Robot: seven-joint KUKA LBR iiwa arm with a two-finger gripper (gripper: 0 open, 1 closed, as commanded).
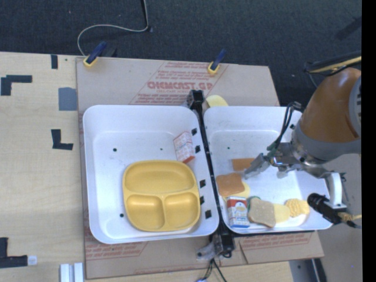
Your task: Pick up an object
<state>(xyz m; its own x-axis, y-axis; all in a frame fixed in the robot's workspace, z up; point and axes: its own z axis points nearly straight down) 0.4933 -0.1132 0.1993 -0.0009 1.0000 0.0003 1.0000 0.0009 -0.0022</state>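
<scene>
Arm w/ orange band reaches in from the right over the right bin (pixel 267 119). Hand (pixel 254 169) points left, low over bin floor; whether it's clenched or released I cannot tell, it's too small and blurred. Just beside its tip lies a flat orange-brown piece (pixel 241 164); below that a toast-like slice (pixel 230 184). Along the bin's front edge: small red-white carton (pixel 237 211), label unreadable; a brown bread slice (pixel 262 212); a yellow ridged piece (pixel 296 207). Left bin (pixel 103 134) holds a yellow divided plate (pixel 160 194) and a small red-white packet (pixel 184 147) by the divider. Cardboard (pixel 170 81) on the desk (pixel 35 169) carries red print, possibly "CHEMCAST GP".
</scene>
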